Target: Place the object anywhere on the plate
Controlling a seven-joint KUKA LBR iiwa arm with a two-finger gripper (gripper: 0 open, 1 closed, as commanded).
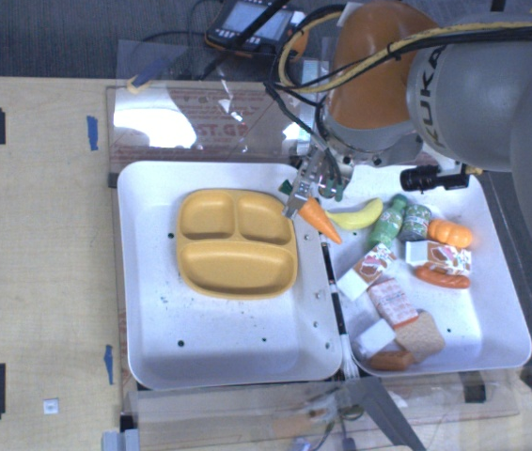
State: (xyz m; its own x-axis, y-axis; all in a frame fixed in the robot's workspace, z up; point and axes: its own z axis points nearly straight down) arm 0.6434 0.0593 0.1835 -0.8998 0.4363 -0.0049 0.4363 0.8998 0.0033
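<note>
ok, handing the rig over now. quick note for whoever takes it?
Claw: at the divider between the bins, its tips at the carrot's top; a grip can't be confirmed.
Carrot: over the divider, just right of the plate.
Plate: yellow, in the left bin, nothing on it.
Done: claw has reached the carrot.
Left: get the carrot onto the plate.

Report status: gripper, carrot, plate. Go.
Gripper at the bins' divider, closed on orange toy carrot. Carrot beside yellow compartment plate, not on it. Nothing blocking the plate.
</note>
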